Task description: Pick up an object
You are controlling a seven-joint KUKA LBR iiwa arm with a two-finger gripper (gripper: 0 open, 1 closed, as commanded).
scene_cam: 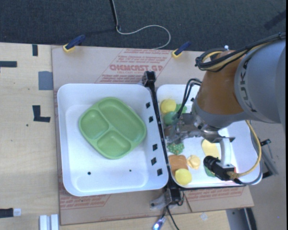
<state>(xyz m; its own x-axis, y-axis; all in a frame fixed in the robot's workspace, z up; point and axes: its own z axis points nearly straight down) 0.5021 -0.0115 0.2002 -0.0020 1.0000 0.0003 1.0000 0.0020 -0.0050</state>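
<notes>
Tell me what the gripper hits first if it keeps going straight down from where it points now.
Probably the green item lying by the right bin's left wall, directly beneath the gripper; depth is hard to judge from this slant.

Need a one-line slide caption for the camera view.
Arm's gripper lowered into the right bin among small toy foods; green divided plate lies in the left bin.

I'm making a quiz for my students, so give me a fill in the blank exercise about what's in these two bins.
1. The green divided plate lies in the ____ bin.
2. The small food items, such as the yellow ball, lie in the ____ bin.
3. The arm's band above the wrist is ____.
4. The plate has ____ compartments.

Missing words: left; right; orange; three
</notes>
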